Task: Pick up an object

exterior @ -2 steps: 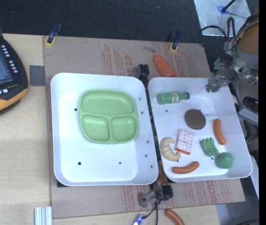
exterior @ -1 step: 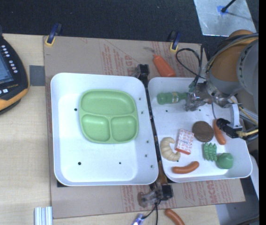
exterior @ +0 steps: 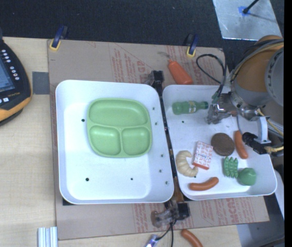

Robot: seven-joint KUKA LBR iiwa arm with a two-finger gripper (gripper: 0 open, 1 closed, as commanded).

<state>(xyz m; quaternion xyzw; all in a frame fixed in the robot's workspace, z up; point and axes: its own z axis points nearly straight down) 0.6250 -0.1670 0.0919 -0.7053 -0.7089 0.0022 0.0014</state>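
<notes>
Green bottle just left of the jaws; jaw spread unclear.

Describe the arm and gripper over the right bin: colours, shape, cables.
The arm is bulky and rounded, grey with a broad orange band. A thin black cable loops out beside it. Its gripper is small, of bare grey metal, with a fleck of green on it. Beside it sit white parts and a black fitting.
</notes>
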